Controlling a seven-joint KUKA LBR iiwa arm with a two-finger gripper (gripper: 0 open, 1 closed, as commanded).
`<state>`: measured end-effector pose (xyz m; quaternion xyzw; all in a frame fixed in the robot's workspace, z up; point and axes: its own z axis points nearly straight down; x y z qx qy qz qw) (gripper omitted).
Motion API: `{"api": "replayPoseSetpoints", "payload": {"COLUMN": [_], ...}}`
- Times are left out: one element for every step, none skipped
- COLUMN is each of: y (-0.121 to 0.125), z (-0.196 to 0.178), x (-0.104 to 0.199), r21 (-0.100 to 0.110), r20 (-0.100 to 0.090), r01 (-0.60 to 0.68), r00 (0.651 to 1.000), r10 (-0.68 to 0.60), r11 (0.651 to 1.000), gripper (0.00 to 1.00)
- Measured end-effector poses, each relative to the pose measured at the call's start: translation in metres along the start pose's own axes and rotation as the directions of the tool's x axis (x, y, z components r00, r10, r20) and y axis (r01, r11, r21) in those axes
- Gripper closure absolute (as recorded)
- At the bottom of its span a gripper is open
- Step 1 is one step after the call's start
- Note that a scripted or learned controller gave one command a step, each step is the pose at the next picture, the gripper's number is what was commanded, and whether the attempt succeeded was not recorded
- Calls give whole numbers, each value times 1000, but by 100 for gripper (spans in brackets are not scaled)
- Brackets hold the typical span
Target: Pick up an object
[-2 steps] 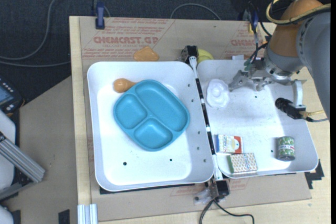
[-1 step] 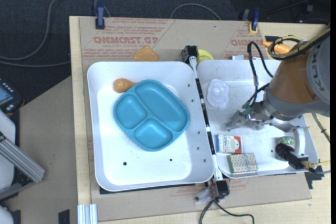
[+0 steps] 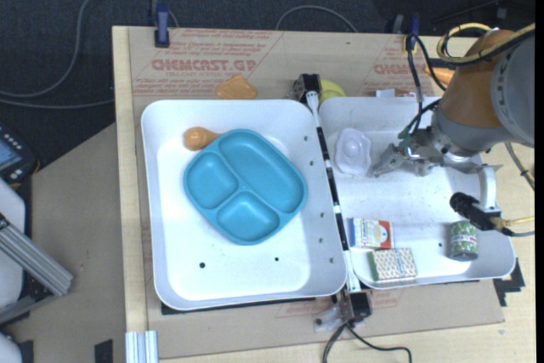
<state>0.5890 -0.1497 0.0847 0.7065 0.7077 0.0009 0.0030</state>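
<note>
The 2 white bins sit side by side: the left bin (image 3: 170,268) carries a blue divided tray (image 3: 245,185) with an orange item (image 3: 199,137) at its far edge, while the arm (image 3: 480,93) hangs over the right bin (image 3: 425,208). The gripper (image 3: 393,159) sits low just beside a clear plastic cup (image 3: 353,150), the likely target; whether it is released or clenched I cannot tell. Nothing looks lifted, so the pick seems not yet done, and a small carton (image 3: 371,232), patterned box (image 3: 392,264) and green can (image 3: 463,241) lie untouched nearer the front.
</note>
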Motion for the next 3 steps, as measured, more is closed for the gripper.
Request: {"api": "replayPoseSetpoints", "payload": {"y": [-84,13,-73], "z": [0,-1,-8], "x": [-41,-10,-75], "r21": [13,-3,11], "r20": [-4,-1,-11], "r01": [-9,5,-6], "r00": [1000,1000,1000], "r10": [9,-5,6], "r11": [1000,1000,1000], "gripper": [0,0,0]}}
